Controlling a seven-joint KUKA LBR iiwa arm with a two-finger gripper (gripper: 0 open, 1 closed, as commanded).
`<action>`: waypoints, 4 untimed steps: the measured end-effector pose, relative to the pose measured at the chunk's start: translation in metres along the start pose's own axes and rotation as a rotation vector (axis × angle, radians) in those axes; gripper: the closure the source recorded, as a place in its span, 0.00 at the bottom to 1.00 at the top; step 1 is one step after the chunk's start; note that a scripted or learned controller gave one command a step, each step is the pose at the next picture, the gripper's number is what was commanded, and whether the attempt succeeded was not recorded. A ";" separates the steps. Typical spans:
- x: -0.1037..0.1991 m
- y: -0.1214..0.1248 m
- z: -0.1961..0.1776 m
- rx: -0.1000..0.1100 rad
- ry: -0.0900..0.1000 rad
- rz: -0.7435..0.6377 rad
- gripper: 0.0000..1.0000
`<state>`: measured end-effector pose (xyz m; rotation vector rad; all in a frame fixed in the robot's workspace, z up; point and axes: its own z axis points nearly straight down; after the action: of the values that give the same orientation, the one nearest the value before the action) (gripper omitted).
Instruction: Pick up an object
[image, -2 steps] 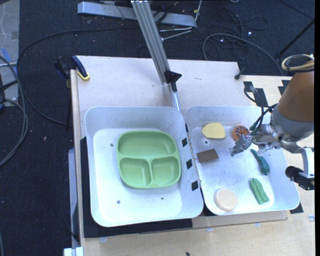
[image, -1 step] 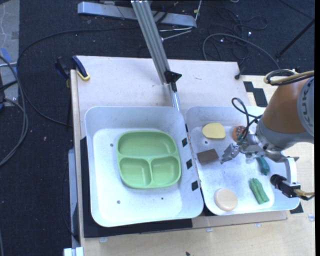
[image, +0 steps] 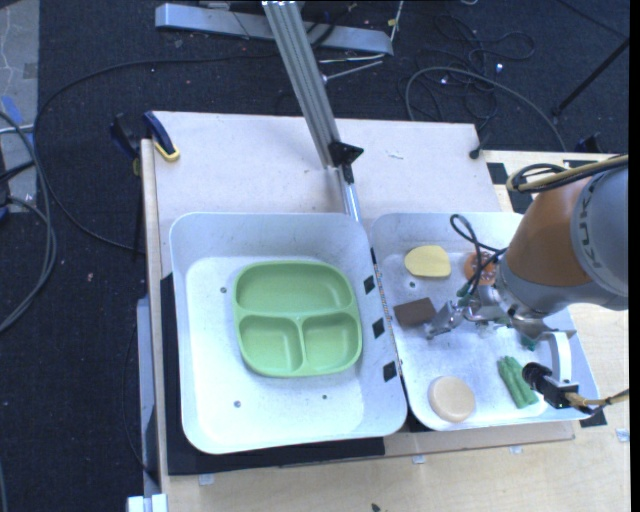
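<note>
Here, brown block (image: 414, 311) just left of tool (image: 441, 324), right bin (image: 400, 345)

Green divided tray (image: 297, 318), left bin: smooth plastic, soft sheen. Both bins (image: 200, 400): white, matt, plastic-looking, faintly scuffed. Bench top (image: 250, 160), upper centre of frame: pale board, matt, wood-like. Slanted pole (image: 306, 82), top centre: ribbed bare metal, dull shine. Arm's orange band (image: 550, 240), right edge: smooth, satin. Floor (image: 80, 120), upper left: dark, rough, carpet-like. Brown block (image: 414, 312), right bin: matt. Yellow piece (image: 427, 261): smooth.
</note>
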<state>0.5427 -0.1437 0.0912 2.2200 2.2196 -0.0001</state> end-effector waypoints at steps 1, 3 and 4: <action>-0.001 0.002 -0.014 -0.005 -0.002 0.001 1.00; -0.010 0.006 -0.138 -0.005 -0.001 -0.003 1.00; -0.010 0.008 -0.192 -0.006 -0.001 -0.003 1.00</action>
<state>0.5506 -0.1536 0.2828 2.2128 2.2198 0.0051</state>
